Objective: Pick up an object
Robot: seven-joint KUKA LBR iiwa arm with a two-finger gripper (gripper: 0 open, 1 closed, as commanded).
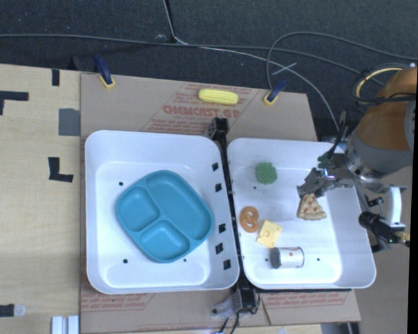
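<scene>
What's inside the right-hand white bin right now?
Broccoli, a pretzel, cheese, a pizza slice and a small can. The gripper covers the bin floor beneath it.

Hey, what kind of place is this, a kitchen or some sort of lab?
Most likely a robotics lab bench, not a kitchen. The arm reaches over two white bins, the food in them looks like toys, such as the pizza slice, and cardboard is clamped under loose cables.
</scene>
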